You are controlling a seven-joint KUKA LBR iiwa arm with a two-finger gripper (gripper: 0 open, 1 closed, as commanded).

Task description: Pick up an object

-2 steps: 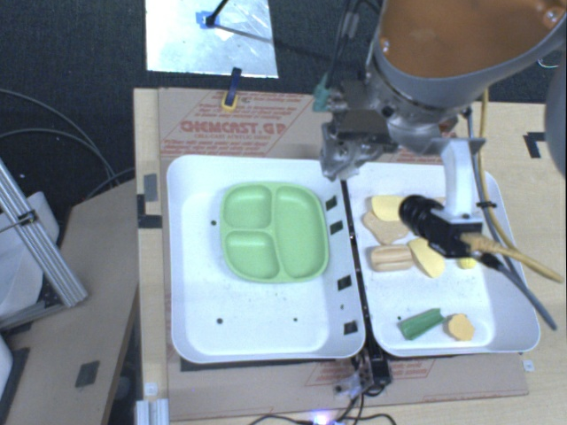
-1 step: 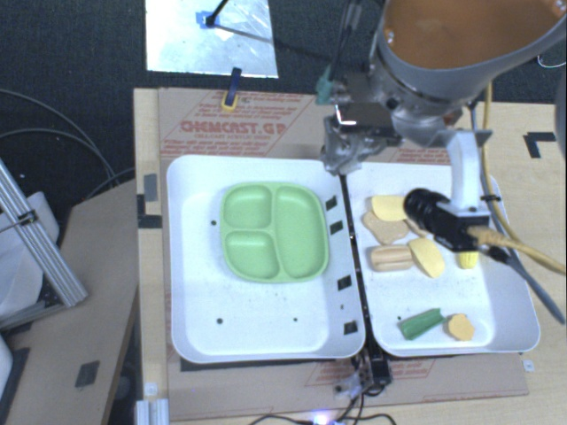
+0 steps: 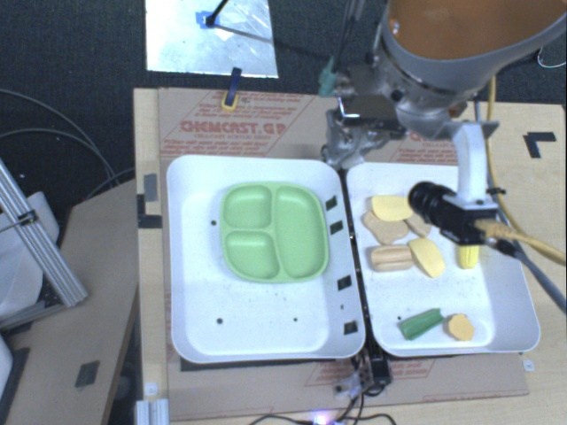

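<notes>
The right bin (image 3: 518, 301) holds several toy food pieces: a yellow piece (image 3: 390, 207), a tan slice (image 3: 381, 229), a tan roll (image 3: 391, 258), a yellow wedge (image 3: 428, 258), a green stick (image 3: 420, 323) and an orange chunk (image 3: 459, 328). My gripper (image 3: 344, 151) hangs over the far rim where the two bins meet, above and to the left of the food, with nothing seen in it. A black unit (image 3: 440, 207) on a white bracket juts from the arm over the right bin and hides part of the pieces under it.
A green divided plate (image 3: 270, 231) lies in the left bin (image 3: 266, 321). The big grey and orange arm (image 3: 461, 25) fills the upper right. A yellow cable (image 3: 523, 237) crosses the right bin's right side. A shiny sheet (image 3: 211, 23) lies on the floor beyond the bench.
</notes>
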